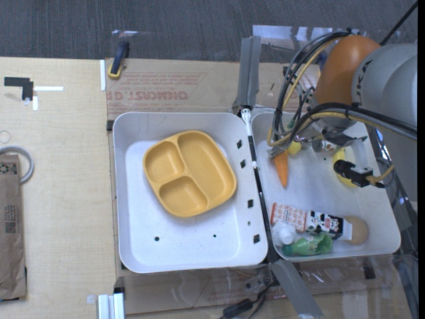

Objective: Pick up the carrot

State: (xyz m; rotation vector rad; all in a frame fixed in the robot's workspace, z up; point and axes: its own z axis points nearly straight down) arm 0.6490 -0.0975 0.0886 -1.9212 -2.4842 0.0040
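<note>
Jaws: cannot tell whether wide or narrow, as looped cables at the wrist of the arm (392,78) cover them. Arm enters from the right and hangs over the far left part of the right bin (372,201). Orange band (345,65) sits above the far rim.

Carrot (281,169): in the right bin, close to its left wall, far half. Thick end up against the cable cluster, tip pointing toward the near side. Contact between carrot and jaws cannot be made out, nor whether the carrot rests on the bin floor or hangs off it.

Right bin, near side: red-and-white carton (307,220) lying flat, its length across the bin. Tan round thing (357,230) touches its right end. Green thing (309,246) is just beside it on the near side, by the rim. Small clear-white piece (285,234) at the near left corner, too blurred to name.

Left bin (199,241): yellow plate (190,173) with three compartments, set toward the far half and turned at a slant, nothing on it.

Desk (60,178): brown bag (10,224) at the left edge, grey ring (25,158) just beyond it. Yellow-handled tool (118,61) lies at the far edge. Cardboard (166,85) shows behind the left bin.
</note>
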